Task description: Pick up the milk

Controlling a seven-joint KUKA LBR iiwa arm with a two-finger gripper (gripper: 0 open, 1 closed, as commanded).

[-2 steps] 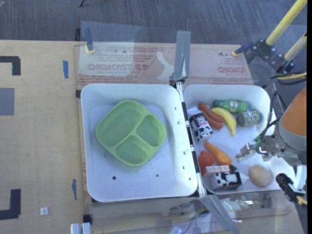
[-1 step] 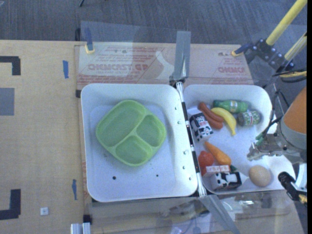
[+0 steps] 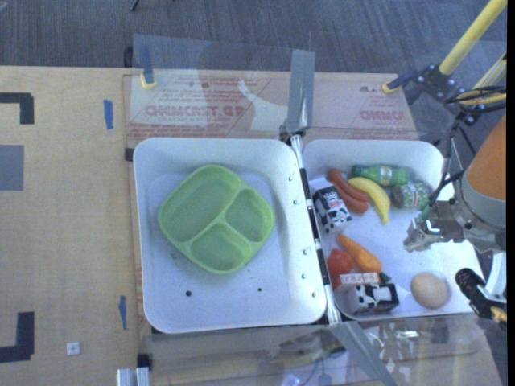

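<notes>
Seen from above at a slant, a bench holds two shallow white bins side by side. The left bin [image 3: 161, 296] holds a green divided plate [image 3: 216, 218] with three compartments. The right bin [image 3: 418, 147] holds a scatter of toy foods.

There are two small cartons with black-and-white cow patches. One milk carton [image 3: 331, 207] lies near the left wall of the right bin, toward the far side, just beside a red sausage [image 3: 348, 190]. A second cow-patterned carton [image 3: 370, 293] lies at the near edge of the same bin, next to a tomato [image 3: 340, 262] and a carrot [image 3: 360, 252]. A banana [image 3: 375, 196], a green bottle [image 3: 381, 173] and a darker bottle [image 3: 412, 193] sit toward the far side. A tan egg [image 3: 429, 289] rests in the near right corner.

The robot arm reaches in from the right. Its gripper [image 3: 423, 236] hovers over bare bin floor at the right side, between the darker bottle and the egg, well apart from both cartons. Its state cannot be told at this size and blur, and nothing is visibly held.

Judging by this, the task is at an early stage: both cartons rest in the bin ungrasped. The approach, the grasp and the lift all remain to be done.
</notes>
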